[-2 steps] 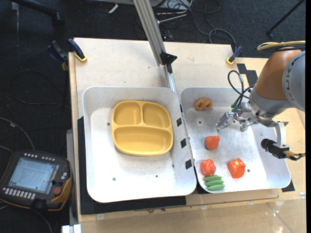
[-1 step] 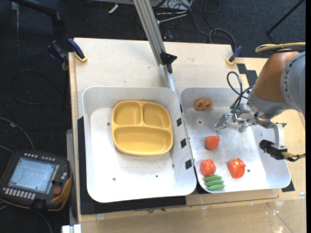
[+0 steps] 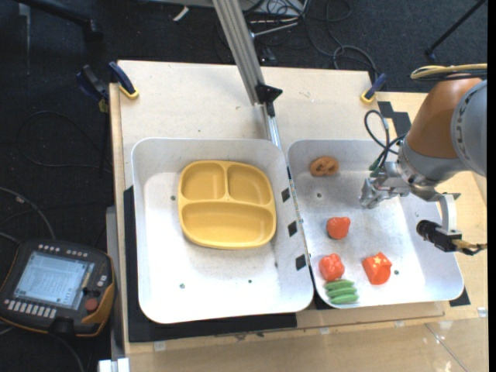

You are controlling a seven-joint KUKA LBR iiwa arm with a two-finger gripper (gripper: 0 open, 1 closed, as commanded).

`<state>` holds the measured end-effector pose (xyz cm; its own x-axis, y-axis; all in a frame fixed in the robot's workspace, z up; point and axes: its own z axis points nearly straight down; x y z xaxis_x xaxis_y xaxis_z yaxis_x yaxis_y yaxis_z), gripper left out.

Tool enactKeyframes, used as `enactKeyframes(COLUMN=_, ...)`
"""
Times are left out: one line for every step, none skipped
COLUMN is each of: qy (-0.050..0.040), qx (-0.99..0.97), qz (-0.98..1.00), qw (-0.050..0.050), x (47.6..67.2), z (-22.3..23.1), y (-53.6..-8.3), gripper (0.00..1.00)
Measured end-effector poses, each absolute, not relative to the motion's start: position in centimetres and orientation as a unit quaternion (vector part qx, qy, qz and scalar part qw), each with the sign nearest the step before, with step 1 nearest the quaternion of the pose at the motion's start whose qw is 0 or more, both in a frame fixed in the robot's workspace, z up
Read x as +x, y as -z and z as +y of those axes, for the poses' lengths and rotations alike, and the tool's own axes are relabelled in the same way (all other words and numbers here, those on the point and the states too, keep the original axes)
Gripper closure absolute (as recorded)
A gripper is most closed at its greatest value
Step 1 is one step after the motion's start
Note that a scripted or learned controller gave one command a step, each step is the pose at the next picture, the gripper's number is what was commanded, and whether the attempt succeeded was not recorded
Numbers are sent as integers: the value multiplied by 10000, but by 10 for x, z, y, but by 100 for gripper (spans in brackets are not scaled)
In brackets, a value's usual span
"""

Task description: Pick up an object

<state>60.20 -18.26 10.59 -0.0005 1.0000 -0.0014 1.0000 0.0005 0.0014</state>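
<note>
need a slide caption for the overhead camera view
Gripper hovers over the right bin of toy food; yellow divided plate sits in the left bin.

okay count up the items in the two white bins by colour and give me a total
Red: 3 — one mid-bin, one lower left, one lower right
Green: 1 — bean pods
Brown: 1 — pretzel
Yellow: 1 — divided plate in the left bin
Total: 6

- Arm (image 3: pixel 449 130) cut off by right edge; upper links out of frame
- Gripper (image 3: pixel 372 196) too small and blurred for reading
- Teach pendant (image 3: pixel 50 285) clipped at left edge
</note>
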Motion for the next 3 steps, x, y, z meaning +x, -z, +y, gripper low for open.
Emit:
enactKeyframes(qy=-13, qx=7062, qz=7080, qw=20, x=601, z=-176, y=-151, gripper=100)
enactKeyframes(qy=-15, qx=7067, qz=7075, qw=32, x=593, z=-178, y=-208, gripper=100)
enactKeyframes(qy=-18, qx=7061, qz=7081, qw=38, x=595, z=-178, y=-261, gripper=100)
